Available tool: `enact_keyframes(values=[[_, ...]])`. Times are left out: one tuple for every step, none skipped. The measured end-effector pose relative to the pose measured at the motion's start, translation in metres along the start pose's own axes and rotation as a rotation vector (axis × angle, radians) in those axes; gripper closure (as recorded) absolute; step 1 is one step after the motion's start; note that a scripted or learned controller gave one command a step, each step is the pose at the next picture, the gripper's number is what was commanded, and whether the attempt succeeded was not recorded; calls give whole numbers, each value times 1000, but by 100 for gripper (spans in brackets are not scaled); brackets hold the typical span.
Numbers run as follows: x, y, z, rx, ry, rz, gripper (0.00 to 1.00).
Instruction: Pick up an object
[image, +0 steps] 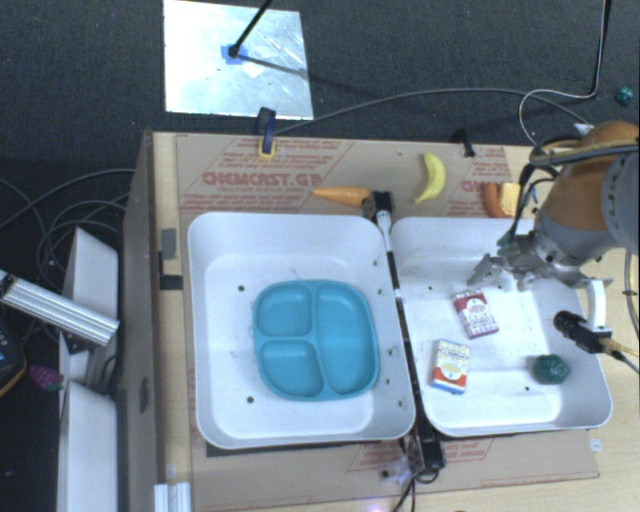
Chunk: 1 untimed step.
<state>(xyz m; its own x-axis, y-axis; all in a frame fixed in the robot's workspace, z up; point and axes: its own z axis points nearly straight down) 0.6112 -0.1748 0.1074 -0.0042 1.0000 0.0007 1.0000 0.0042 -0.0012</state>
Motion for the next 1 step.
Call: enact_keyframes(values=[[61,-23,23,-2,0,0,0]])
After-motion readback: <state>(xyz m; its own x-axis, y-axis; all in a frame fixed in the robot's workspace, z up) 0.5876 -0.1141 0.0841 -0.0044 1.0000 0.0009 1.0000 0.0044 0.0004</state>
